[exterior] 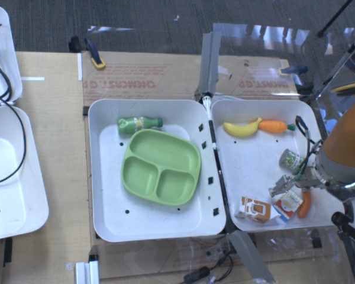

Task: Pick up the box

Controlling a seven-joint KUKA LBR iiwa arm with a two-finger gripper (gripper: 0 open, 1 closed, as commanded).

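**Gripper low in right bin, box lying free at 6 o'clock**

Camera view, slanted look down on both white bins.

Left bin (100,176): green three-compartment plate (161,167) near centre, tilted slightly. Green bottle (139,123) lying on its side at 12 o'clock of the plate, just beside its rim.

Right bin (248,158): yellow banana (241,128) and orange carrot (273,126) end to end along the 12 o'clock wall, tips touching or nearly so. Box (254,209), orange and white, lying flat near the 6 o'clock wall, toward the 7 o'clock corner of the bin. Nothing resting on it. Small red and white packet (289,203) at 3 o'clock of the box, just beside it. Second small carrot (305,204) at 3 o'clock of that packet, close to the 5 o'clock corner. Small green and white item (289,158) further up toward the 3 o'clock wall; too blurred to identify.

Arm entering from 3 o'clock, orange band visible at frame edge. Gripper (284,185) down inside the right bin, between the green and white item and the packet, at roughly 2 o'clock of the box and apart from it. Claw state: cannot tell, metal parts and cables overlap too much to read. No box in the claw.

Outside the bins: cardboard sheet (148,76) under the 12 o'clock side, yellow-handled clamp (94,57) at its 11 o'clock corner.
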